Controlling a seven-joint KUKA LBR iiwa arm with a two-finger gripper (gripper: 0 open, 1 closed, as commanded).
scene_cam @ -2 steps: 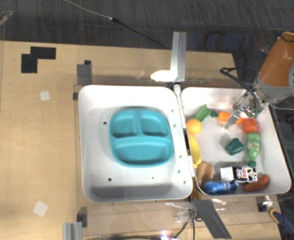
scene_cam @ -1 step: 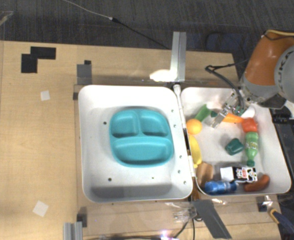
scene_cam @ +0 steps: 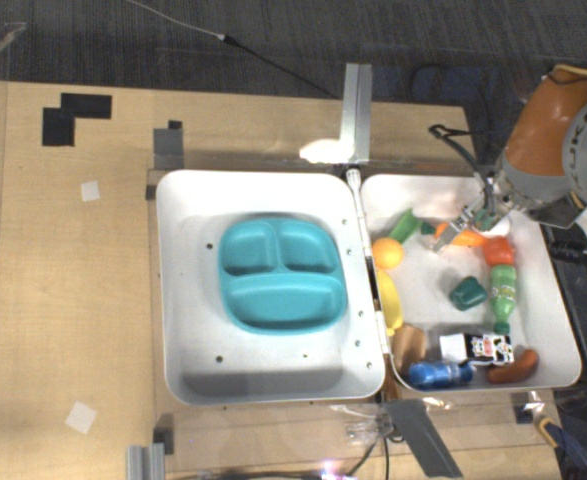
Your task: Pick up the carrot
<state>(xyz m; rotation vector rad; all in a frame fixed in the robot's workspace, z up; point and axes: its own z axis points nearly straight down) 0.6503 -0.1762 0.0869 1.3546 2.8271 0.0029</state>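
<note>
The carrot (scene_cam: 463,236) is a small orange piece with a dark green end. It lies in the right bin (scene_cam: 563,308) near the bin's back, between a green vegetable (scene_cam: 405,226) and a red-orange item (scene_cam: 499,251). My gripper (scene_cam: 476,222) reaches in from the upper right and sits low, right on top of the carrot's right end. The wrist hides how the carrot is gripped.
The right bin also holds an orange ball (scene_cam: 387,254), a banana (scene_cam: 388,300), a dark green block (scene_cam: 467,292), a green bottle (scene_cam: 503,294), a blue item (scene_cam: 433,374), a sausage (scene_cam: 513,366) and a small box (scene_cam: 491,348). A teal divided plate (scene_cam: 278,273) lies in the left bin (scene_cam: 188,298).
</note>
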